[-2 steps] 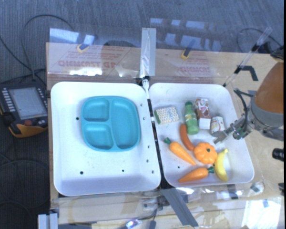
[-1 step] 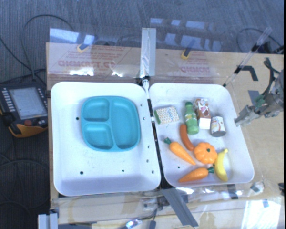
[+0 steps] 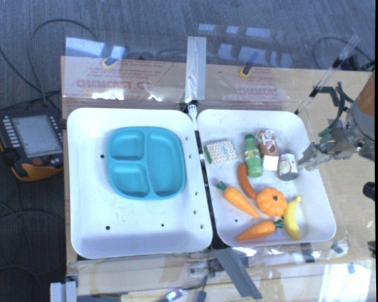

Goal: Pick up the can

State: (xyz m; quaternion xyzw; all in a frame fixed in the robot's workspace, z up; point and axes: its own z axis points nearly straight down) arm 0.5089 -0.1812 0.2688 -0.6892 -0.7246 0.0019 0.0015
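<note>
The can [image 3: 287,166] is small and silvery with a red label. It lies tilted in the right bin [image 3: 315,197], near that bin's right wall. My gripper [image 3: 307,160] reaches in low from the right, just beside the can's right side, at or over the bin's right rim. Nothing shows lifted in it. A white cube [image 3: 270,163] touches the can's left side.
Around the can lie a green bottle [image 3: 252,156], a brown jar [image 3: 266,141], a patterned square [image 3: 219,151], three carrots [image 3: 239,199], a pumpkin [image 3: 271,201] and a banana [image 3: 293,218]. The left bin [image 3: 88,225] holds a blue divided plate [image 3: 145,162].
</note>
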